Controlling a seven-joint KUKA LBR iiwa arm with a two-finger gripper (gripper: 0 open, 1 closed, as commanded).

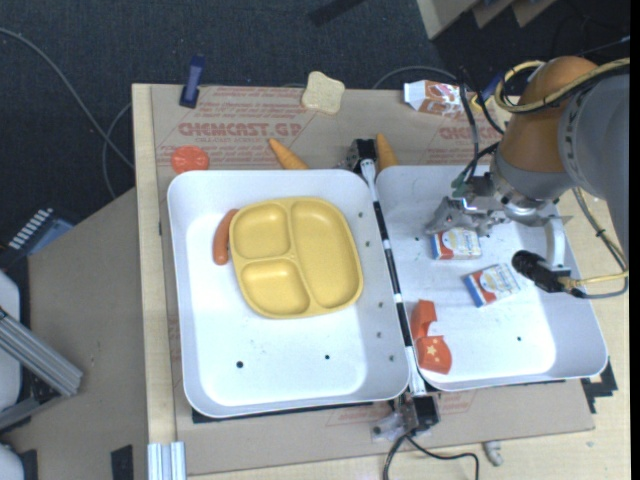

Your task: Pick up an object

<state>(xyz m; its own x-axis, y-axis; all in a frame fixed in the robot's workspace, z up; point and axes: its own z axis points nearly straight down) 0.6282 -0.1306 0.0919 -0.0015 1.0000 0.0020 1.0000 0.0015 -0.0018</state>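
My gripper (468,216) hangs low over the back left part of the right bin (560,348). Its tip is directly above a small white, red and blue carton (457,244) that lies flat on the bin floor, and seems to touch the carton's top edge. A second small carton (492,285) lies a little to the right and nearer the front. A red flat piece with a yellow star (430,344) rests at the bin's front left corner. The grey arm with its orange band (540,118) comes in from the back right.
The left bin (290,368) holds a yellow divided plate (295,256) and a red sausage (221,238) beside it. Behind the bins lie a bread slice (322,91), a carrot (287,154), a blue item (192,80) and a small carton (433,95). Cables run by the arm.
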